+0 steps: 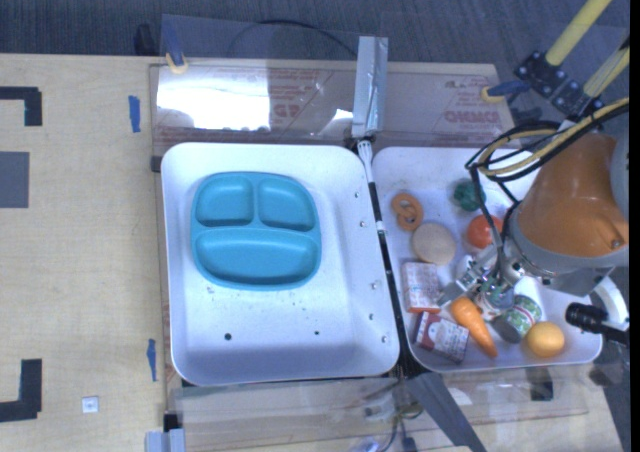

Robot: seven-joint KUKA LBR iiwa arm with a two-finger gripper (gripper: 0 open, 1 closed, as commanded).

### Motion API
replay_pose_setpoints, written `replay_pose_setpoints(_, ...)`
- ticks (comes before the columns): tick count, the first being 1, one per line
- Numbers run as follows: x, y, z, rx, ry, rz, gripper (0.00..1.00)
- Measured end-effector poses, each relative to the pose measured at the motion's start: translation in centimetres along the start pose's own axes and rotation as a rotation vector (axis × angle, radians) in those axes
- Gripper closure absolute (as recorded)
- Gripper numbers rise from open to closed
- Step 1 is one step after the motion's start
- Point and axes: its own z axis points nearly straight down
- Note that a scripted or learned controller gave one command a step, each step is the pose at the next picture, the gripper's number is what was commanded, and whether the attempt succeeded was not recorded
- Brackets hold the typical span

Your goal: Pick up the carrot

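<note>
The carrot (473, 324) is orange and short. It lies slanted near the front of the right bin (385, 165), tip toward the front right. My gripper (487, 286) hangs low just above and behind the carrot's thick end, at the end of the grey arm with the orange band (572, 202). The arm's body and cables hide much of the right bin's right side.
Around the carrot lie a red-and-white packet (443, 336), a second packet (424, 285), a small can (521, 318) and a yellow-orange fruit (545, 340). Farther back sit a beige egg shape (433, 242), a pretzel (406, 209), a red tomato (480, 231) and a green item (466, 194). A blue divided plate (256, 228) lies in the left bin (300, 335).
</note>
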Motion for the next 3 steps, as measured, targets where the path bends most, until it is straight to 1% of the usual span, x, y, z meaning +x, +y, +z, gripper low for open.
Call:
replay_pose_setpoints(1, -1.0, -0.9, 0.1, 0.005, -0.003, -0.385, 0.0)
replay_pose_setpoints(2, -3.6, 4.0, 1.7, 0.028, 0.037, -0.092, 0.0)
replay_pose_setpoints(3, 0.3, -1.3, 1.5, 0.024, 0.035, -0.107, 0.0)
